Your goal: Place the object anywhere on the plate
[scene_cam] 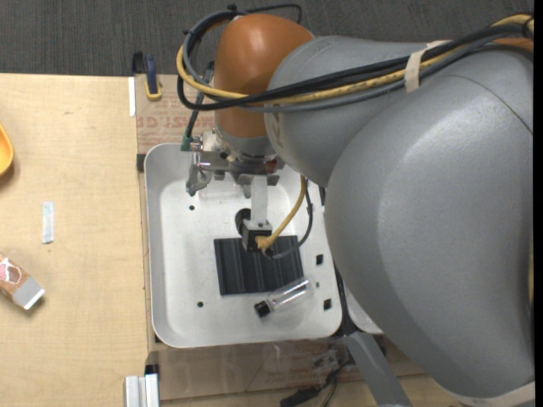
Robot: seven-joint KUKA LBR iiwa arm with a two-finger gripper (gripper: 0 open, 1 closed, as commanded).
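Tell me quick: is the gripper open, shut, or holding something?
The gripper: cannot be told from this view; it hangs over the shallow white bin.

L half of bin (176,253) free; black ribbed slab (237,271) & small tube (285,297) block ctr.

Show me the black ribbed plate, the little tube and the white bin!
black ribbed plate (237,270), camera view, its left half.
little tube (287,296), camera view, its clear middle.
white bin (174,253), camera view, bare floor on its left.

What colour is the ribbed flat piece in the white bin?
The ribbed piece is black, clearest in the camera view.
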